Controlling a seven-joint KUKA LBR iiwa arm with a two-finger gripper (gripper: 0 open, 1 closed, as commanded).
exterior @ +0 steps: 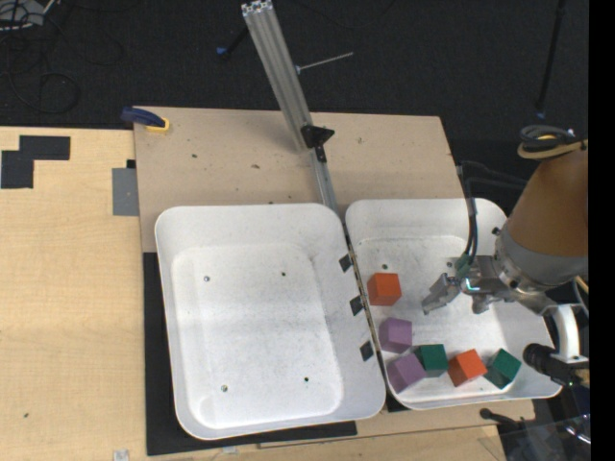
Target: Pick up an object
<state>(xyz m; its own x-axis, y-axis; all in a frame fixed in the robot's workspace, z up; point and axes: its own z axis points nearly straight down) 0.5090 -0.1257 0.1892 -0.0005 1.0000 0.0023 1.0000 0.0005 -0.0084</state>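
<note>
Dark floor and cables fill the far background, and nearer sits the tan bench [288, 161] with two white bins side by side. So far the pick hasn't happened — nothing is between the fingers. The pincer [444, 294] hangs over the middle of the right bin [423, 221], its fingers spread apart and holding nothing, with bare bin floor under it.

All the candidates sit in that right bin: an orange block [384, 288] just left of the pincer, a purple block [395, 334] nearer, then a row along the near wall — another purple cube [405, 370], a green block [432, 357], a second orange cube [467, 366] and a dark green cube [503, 367]. They look like small, hard-edged blocks, some tilted. The closest target is probably the orange block; descending, closing and lifting all remain.
</note>
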